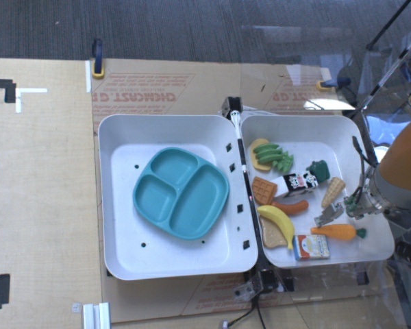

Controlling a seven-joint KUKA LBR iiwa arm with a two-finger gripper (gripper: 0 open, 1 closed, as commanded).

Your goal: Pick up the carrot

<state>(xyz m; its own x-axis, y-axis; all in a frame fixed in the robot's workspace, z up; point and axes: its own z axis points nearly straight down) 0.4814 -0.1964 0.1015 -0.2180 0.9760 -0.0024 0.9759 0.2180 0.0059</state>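
Camera view. Grey arm with orange band enters from the right edge. Its two-finger metal jaws (331,214) sit low inside the right white bin (342,125); whether they are wide or narrow cannot be told, and nothing shows between them.

Orange plastic carrot with green stub end (337,232) lies flat on the bin floor just below the jaws, close to them, tip pointing left; contact cannot be told.

Left of the jaws: red sausage (292,207), yellow banana (277,219), brown waffle square (264,190). Below-left: small printed carton (311,247), touching or just beside the carrot's tip. Above the jaws: tan corn-like cone (333,192), dark green broccoli (318,171), black-and-white cow-print carton (300,181), green pea pods (275,157).

Well to the left of the jaws, in the left white bin (116,204), a teal three-compartment plastic plate (181,192) lies flat.

Both bins rest side by side on a cardboard-covered surface (144,91).
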